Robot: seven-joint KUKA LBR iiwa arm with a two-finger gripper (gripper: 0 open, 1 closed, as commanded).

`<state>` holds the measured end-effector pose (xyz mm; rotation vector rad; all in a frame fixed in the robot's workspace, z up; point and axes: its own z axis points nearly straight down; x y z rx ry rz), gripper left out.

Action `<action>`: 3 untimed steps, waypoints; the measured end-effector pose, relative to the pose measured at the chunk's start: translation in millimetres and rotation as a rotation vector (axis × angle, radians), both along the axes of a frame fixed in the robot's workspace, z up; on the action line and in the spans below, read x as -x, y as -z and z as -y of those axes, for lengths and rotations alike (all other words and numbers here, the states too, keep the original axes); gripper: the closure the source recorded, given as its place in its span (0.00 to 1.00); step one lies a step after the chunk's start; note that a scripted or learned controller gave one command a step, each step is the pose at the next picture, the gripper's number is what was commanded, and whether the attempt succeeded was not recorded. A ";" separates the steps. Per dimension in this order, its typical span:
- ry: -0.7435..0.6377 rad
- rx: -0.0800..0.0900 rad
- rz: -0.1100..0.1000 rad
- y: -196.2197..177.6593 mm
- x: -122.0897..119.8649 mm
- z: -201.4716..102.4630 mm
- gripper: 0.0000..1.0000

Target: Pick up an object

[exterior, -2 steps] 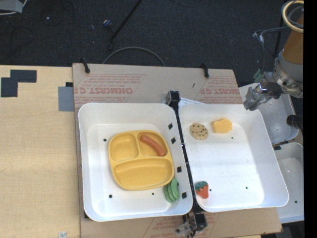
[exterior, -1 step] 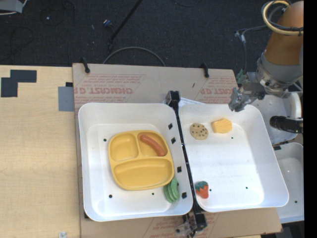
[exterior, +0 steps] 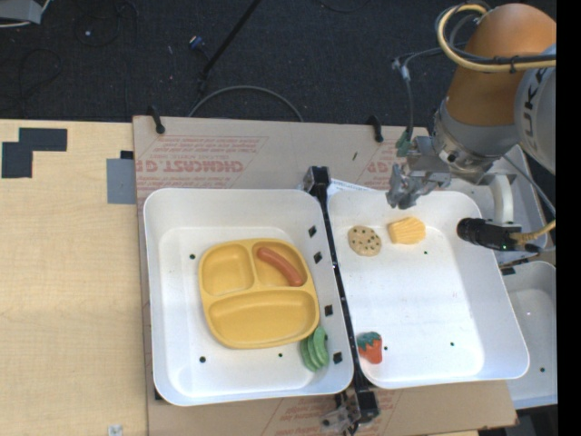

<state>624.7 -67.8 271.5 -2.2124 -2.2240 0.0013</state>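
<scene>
From above, we see the end effector (exterior: pixel 402 198) hanging low over the far edge of the right bin (exterior: pixel 472 334), just above a yellow wedge of cheese (exterior: pixel 407 231); we cannot tell its opening. A cookie (exterior: pixel 364 240) lies beside the cheese, a strawberry (exterior: pixel 369 347) near the front. In the left bin (exterior: pixel 172 334), a yellow tray (exterior: pixel 259 321) carries a sausage (exterior: pixel 281 265).

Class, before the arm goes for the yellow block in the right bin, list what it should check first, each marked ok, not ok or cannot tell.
1. Gripper above the right bin: ok.
2. Yellow block close below the gripper: ok.
3. Block apart from the cookie: ok.
4. Block away from the bin wall: ok.
5. Fingers open wide enough: cannot tell.
6. Gripper centred over the block: cannot tell.
</scene>
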 end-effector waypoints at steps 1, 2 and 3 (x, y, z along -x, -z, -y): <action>0.001 0.001 -0.001 3.3 4.1 -54.0 1.00; 0.001 0.001 -0.002 6.5 26.3 -104.3 1.00; 0.000 0.002 -0.003 28.3 39.1 -157.8 1.00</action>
